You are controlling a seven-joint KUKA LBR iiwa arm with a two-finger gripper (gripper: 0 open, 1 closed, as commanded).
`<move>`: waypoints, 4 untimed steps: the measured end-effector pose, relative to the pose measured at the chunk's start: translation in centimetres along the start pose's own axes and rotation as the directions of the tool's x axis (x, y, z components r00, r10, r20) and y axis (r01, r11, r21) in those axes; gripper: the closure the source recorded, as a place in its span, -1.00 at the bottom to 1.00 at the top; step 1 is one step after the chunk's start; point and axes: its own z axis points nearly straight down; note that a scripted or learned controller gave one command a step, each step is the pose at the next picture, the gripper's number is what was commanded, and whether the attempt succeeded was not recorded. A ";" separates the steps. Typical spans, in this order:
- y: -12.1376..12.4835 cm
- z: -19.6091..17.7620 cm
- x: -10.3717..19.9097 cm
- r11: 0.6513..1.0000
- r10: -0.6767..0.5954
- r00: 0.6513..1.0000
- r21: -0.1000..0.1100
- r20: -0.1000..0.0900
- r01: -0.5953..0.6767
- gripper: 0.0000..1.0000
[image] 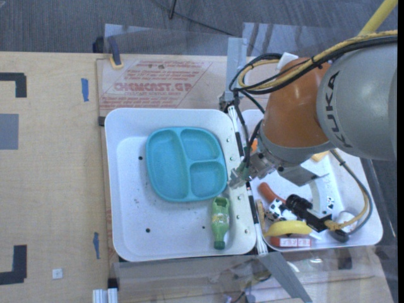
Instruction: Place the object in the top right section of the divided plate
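Camera view, green bottle lying lengthwise, cap toward bench front

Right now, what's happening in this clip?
A grey and orange arm reaches in over the seam between two white bins, its gripper low beside the teal divided plate in the left bin. The plate's sections hold nothing. A green bottle lies just below the plate. The right bin holds a jumble of small objects.

Matt turquoise plastic plate, pale wood bench
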 end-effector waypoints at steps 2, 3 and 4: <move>-3.0 -2.9 0.0 0.999 -0.046 0.999 -0.001 0.001 0.046 1.00; -3.5 -4.8 -8.2 0.999 -0.049 0.999 -0.005 0.005 0.049 1.00; -0.9 0.0 -3.6 0.957 -0.292 0.957 -0.001 0.001 0.292 1.00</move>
